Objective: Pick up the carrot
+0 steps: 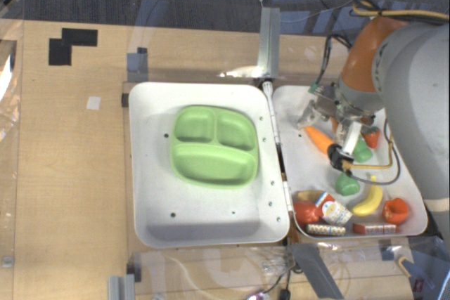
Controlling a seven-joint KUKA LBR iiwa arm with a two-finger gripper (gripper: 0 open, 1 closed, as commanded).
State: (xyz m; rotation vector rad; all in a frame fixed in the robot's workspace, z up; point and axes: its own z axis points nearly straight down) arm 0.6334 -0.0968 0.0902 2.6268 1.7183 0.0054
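Gripper (325,117) poised just above carrot (320,140), near left wall of right bin (299,168); claw opening impossible to tell. Straddle carrot's width before you close.

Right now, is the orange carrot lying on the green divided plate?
No, the orange carrot lies in the right white bin, while the green divided plate sits in the left white bin.

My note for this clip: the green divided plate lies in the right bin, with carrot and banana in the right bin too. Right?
No. The camera view shows the green divided plate in the left bin; the carrot and banana do lie in the right bin.
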